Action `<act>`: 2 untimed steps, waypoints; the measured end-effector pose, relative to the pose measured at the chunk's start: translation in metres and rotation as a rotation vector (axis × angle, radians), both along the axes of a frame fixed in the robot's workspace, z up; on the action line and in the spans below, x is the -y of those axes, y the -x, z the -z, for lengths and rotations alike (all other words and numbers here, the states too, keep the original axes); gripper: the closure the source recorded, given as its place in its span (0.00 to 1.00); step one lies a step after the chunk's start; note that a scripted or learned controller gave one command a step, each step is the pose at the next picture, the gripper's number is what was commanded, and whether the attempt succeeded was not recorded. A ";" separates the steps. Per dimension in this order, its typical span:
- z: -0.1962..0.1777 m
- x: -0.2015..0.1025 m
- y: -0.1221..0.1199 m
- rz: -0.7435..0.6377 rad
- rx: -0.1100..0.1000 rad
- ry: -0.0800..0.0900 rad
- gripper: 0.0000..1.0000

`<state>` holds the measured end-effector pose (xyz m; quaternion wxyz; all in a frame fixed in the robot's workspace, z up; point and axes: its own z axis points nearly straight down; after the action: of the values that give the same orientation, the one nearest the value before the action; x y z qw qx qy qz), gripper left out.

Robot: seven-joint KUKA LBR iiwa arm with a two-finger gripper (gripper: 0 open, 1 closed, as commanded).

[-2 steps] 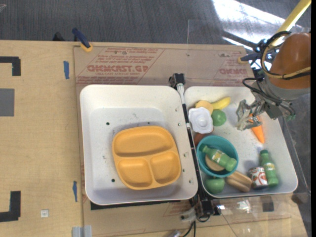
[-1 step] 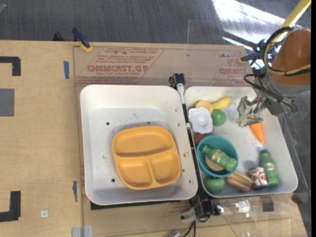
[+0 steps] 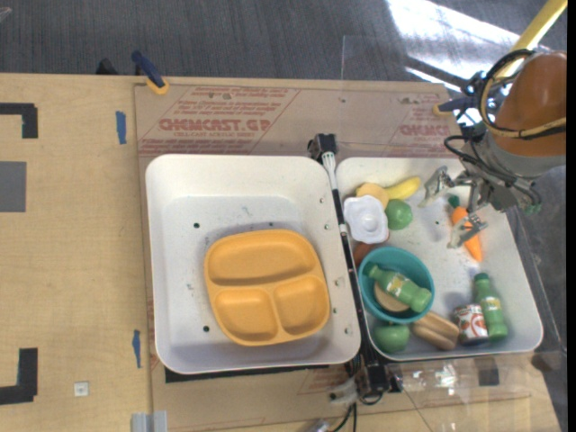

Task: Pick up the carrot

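Note:
The carrot point(image 3: 469, 236), orange with a small green top, lies on the floor of the right bin point(image 3: 526, 331) near its far right side. My gripper point(image 3: 461, 198) hangs just above the carrot's upper end, under the arm's orange band. Its fingers point(image 3: 439, 184) stand spread apart and open. The carrot's upper end sits roughly between the fingertips, and I see no grip on it. The wrist hides part of the bin's far right corner.
A yellow banana point(image 3: 401, 188), a green fruit point(image 3: 399, 213) and a white piece point(image 3: 365, 219) lie left of the carrot. A teal bowl point(image 3: 416, 264) holds a green bottle point(image 3: 402, 288). A can point(image 3: 469, 322) and another green bottle point(image 3: 489, 302) stand at the front right. The left bin point(image 3: 180, 196) holds a yellow divided plate point(image 3: 267, 284).

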<state>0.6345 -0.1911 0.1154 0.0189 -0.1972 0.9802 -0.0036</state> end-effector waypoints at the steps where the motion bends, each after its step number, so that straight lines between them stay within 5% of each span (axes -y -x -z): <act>1: 0.027 0.025 0.023 0.061 -0.028 -0.002 0.00; 2: 0.011 0.024 0.017 0.061 -0.011 -0.001 1.00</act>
<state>0.6171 -0.2152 0.1041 0.0138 -0.1673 0.9858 -0.0026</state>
